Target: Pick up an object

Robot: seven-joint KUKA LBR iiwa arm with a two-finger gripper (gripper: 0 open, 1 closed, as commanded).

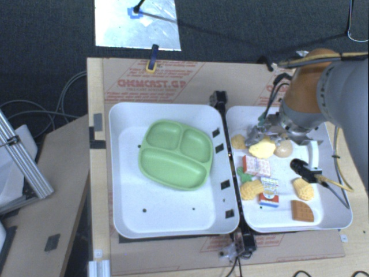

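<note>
Descent is judged to be the step in hand: the grey arm's gripper (262, 133) is lowered into the far part of the right white bin (337, 215), just above the pale yellow rounded toy food piece (262, 149). Whether the pincer is parted or closed cannot be told. Nothing is seen held. The yellow piece is found near the bin's middle, its long axis running left to right. Next, a closing squarely across that axis is called for. The green divided plate (176, 154) is left in the left bin (124, 212).
</note>
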